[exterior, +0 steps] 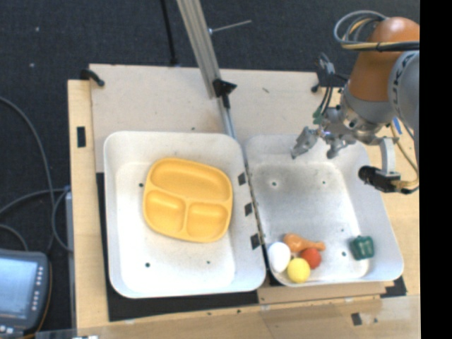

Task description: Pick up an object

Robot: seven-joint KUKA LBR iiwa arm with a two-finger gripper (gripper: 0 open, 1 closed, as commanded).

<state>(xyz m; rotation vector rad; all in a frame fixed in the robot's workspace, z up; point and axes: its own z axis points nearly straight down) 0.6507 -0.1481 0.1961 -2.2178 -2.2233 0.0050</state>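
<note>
- four or five small things sit in the right bin (332, 189), all bunched along its near edge, well away from the claw (319, 143), which hangs over the far rim of that same bin
- claw's two fingers look spread apart with nothing between them, so it's open and holding nothing
- closest cluster: a white egg-shaped thing (279, 256), a yellow ball (299, 270), a small red piece (312, 258) and an orange piece (302, 244), all touching or nearly so. look like light plastic toy food, stiff, smooth, probably slippery on the round ones
- green block (361, 247) sits alone, off to the side of the cluster toward the arm. i'd guess it's the easiest grab: flatter sides, room around it for both fingers
- left bin (120, 189), across the divider from the claw, has a yellow divided plate (188, 199); wide and shallow, awkward to pinch except at the rim
- hard to tell: where one clustered piece ends and the next starts, and what the orange piece actually is
</note>
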